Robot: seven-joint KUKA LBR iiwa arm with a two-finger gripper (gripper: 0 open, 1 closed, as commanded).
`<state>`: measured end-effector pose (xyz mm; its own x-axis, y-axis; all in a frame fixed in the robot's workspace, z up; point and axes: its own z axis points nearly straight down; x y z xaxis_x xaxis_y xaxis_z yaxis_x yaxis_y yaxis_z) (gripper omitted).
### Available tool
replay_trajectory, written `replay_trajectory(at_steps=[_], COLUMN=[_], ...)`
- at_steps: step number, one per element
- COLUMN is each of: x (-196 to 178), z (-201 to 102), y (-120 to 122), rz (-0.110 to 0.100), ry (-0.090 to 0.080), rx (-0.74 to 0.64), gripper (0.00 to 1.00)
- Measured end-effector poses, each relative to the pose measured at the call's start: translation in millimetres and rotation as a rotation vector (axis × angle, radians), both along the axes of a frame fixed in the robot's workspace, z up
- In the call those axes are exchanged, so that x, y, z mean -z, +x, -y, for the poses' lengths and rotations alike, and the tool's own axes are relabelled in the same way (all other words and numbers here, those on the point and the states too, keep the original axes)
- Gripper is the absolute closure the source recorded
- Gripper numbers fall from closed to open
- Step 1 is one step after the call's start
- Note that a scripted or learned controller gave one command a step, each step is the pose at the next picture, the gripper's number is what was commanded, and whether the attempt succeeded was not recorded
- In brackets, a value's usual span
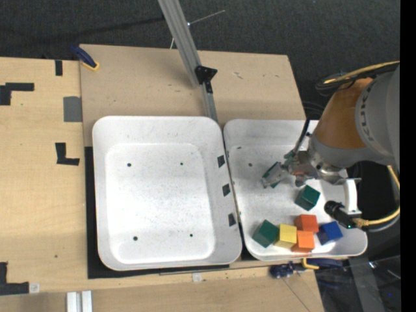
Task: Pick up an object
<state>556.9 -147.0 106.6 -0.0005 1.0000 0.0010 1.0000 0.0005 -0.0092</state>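
Note:
My gripper [285,175] hangs over the middle of the right bin [250,142], open, with bare bin floor showing between its fingers. A dark green block [307,197] lies just below and to the right of it, apart from the fingers. Along the bin's near edge sits a cluster: a green block [265,233], a yellow block [287,234], two orange blocks [307,223] [304,241] and a blue block [330,232]. Nothing is held.
The left bin [104,174] lies beside the right one, their rims touching in the middle. A slanted metal pole [185,34] crosses the bench behind the bins. The arm's grey and orange body [354,122] covers the right bin's far right corner.

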Motion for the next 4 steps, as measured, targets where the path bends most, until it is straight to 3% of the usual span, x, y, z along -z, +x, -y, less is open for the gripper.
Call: replay_trajectory(at_steps=[1,3,4], x=[-13.5,-137.0,-150.8], z=[-0.5,-1.5,-1.9], y=[2.0,6.6,7.2], rz=[0.006,0.015,0.01], ry=[0.0,-0.002,-0.001], rx=[-0.002,-0.001,-0.001], gripper=[1.0,1.0,1.0])
